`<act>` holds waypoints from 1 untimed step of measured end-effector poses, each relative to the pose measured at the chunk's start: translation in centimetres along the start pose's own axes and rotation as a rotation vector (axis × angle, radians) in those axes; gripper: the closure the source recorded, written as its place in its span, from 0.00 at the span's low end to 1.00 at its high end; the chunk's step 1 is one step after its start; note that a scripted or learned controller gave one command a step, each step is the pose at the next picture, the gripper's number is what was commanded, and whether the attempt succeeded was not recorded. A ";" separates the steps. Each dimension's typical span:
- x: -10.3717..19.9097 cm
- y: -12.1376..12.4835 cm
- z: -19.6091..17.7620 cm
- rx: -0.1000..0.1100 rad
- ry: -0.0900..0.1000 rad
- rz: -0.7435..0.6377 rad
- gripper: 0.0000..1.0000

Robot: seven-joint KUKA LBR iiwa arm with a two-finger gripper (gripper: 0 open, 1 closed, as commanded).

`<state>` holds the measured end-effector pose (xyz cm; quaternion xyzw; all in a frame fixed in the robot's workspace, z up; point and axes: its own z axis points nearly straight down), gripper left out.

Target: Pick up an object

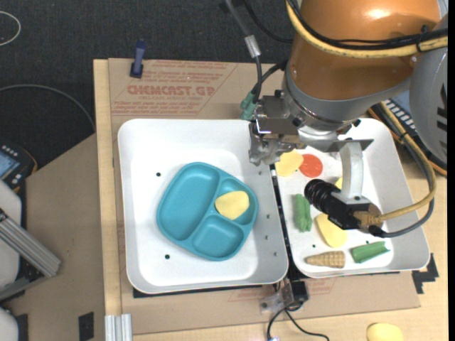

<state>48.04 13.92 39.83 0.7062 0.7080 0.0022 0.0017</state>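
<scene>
Claw (266, 146) low at right bin's (395, 172) inner edge; spread or pressed together, can't tell. Nearest pick: yellow piece (288, 164), just beside claw toward view's lower right; red piece (311, 165) past it.

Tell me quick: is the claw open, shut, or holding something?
Claw: cannot be told from this view.
</scene>
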 end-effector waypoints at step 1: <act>-3.8 -0.3 9.8 0.016 -0.004 0.008 1.00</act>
